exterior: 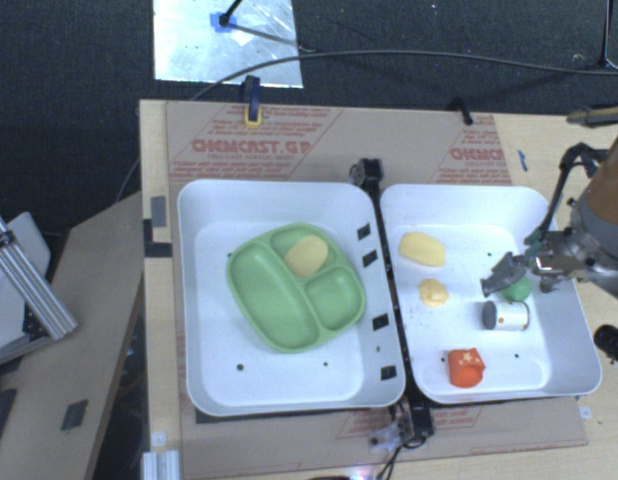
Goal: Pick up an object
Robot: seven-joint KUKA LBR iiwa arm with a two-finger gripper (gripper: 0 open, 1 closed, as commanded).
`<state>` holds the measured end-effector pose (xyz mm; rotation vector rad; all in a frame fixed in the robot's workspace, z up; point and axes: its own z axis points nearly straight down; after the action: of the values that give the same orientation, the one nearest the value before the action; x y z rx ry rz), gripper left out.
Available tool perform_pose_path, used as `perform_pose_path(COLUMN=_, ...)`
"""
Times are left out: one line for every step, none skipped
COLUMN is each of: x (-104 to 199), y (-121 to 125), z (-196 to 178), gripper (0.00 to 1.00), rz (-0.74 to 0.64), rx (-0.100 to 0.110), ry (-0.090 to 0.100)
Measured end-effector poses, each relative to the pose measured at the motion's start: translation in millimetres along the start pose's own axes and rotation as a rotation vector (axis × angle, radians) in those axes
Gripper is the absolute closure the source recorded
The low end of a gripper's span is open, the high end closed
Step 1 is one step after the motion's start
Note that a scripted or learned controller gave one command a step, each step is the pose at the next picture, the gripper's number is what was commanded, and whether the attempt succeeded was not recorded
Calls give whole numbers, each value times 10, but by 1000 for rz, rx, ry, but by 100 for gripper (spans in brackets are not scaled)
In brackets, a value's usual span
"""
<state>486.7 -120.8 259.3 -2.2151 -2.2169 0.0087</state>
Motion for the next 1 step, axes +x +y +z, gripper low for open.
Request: perform_pose_path(x=4, y=19, z=-55, gripper=0, rz=-3, rx=-12, ry=-2)
